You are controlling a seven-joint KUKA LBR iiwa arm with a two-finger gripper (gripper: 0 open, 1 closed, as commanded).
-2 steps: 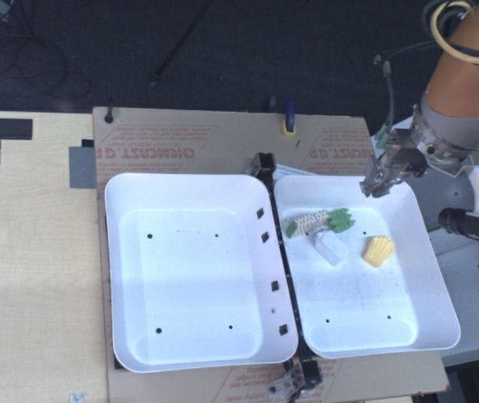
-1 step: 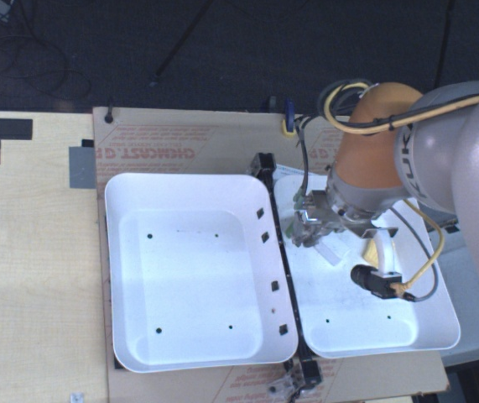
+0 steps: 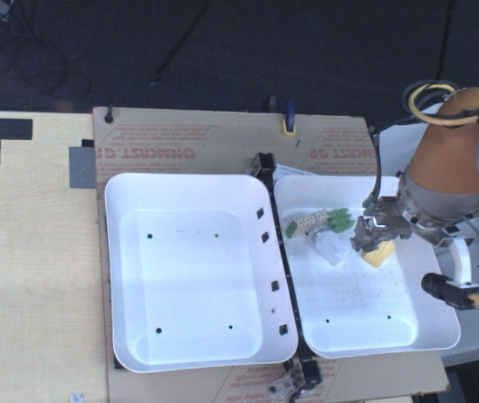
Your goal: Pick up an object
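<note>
Closing on one item cleanly calls for centring the tool (image 3: 372, 240) over the small yellow wedge-shaped block (image 3: 379, 254) that sits just beneath it in the right shallow white plastic bin (image 3: 428, 330), apart from its neighbours. A clear crumpled plastic piece (image 3: 330, 248) and a green leafy toy (image 3: 338, 220) lie just left of it. How far the tool stands open cannot be told, nor whether it touches the block.

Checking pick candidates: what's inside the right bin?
The right bin holds a green item, a speckled piece, a clear item and a yellow object. The gripper hides part of the yellow object.
</note>
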